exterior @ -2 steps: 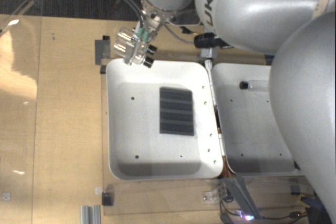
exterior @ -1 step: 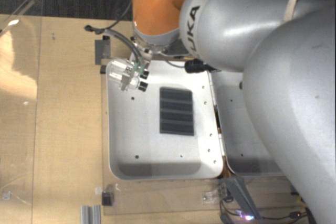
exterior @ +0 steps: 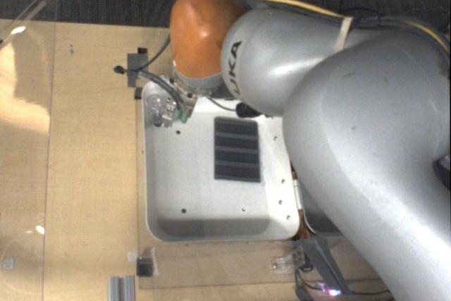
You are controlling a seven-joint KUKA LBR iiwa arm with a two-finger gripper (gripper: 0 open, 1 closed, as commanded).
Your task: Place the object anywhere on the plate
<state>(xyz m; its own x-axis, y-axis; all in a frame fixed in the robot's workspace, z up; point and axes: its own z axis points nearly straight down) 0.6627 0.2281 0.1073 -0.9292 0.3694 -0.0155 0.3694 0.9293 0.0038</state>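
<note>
A dark grey rectangular slab (exterior: pixel 237 149) with several raised ribs lies flat in the middle of the left white bin (exterior: pixel 176 222). My gripper (exterior: pixel 163 110) hangs over the bin's far left corner, below the orange wrist band (exterior: pixel 201 35). It is well to the left of the slab and apart from it. Glare on its shiny parts hides whether anything is in it. I cannot pick out a separate loose object or tell whether the slab is the plate.
The grey arm (exterior: pixel 352 116) covers the right half of the view and most of the right bin (exterior: pixel 313 225). Wooden bench (exterior: pixel 84 151) lies left of the bin. A cable (exterior: pixel 144 74) runs beside the gripper.
</note>
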